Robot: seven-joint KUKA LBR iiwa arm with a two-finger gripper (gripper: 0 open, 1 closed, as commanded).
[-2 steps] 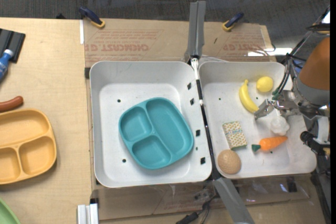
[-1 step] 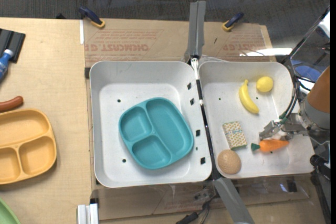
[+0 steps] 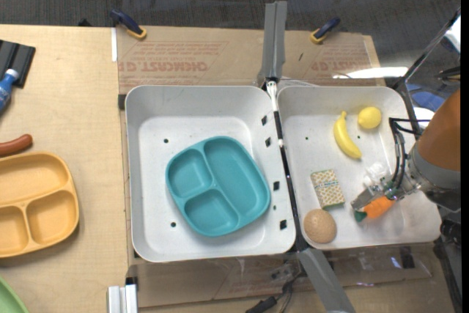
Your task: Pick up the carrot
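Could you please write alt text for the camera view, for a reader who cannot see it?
In the right white bin, the gripper sits at the carrot, near a banana, a lemon, a small box and a brown egg-shaped object. The left white bin holds a teal divided plate.

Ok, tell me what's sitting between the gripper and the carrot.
Nothing visible. The gripper is already right at the carrot in the right bin. The box and egg lie to the carrot's left in this view, the banana and lemon farther back.
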